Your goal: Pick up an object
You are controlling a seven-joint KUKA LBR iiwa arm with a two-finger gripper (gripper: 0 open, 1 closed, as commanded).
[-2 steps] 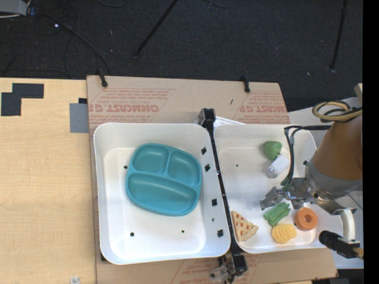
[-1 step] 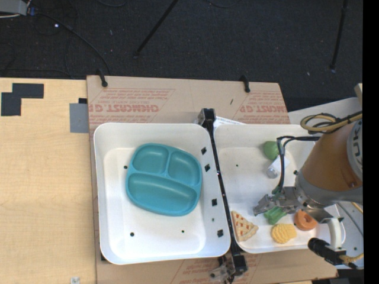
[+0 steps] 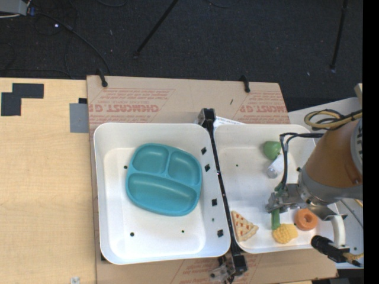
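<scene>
From the overhead camera, I see my end effector [image 3: 277, 205] low in the right bin [image 3: 249, 158], just above a green stick [image 3: 275, 220]. I cannot tell its state. Pizza slice [image 3: 243, 225] at 7 o'clock, corn [image 3: 285, 234] and orange ring [image 3: 306, 219] at 5. Nothing looks lifted; the pick remains.

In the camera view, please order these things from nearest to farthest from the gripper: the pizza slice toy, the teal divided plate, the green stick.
1. The green stick, right bin, just below the gripper.
2. The pizza slice toy, the right bin's lower-left corner, left of the gripper.
3. The teal divided plate, in the left bin, beyond the divider.
</scene>
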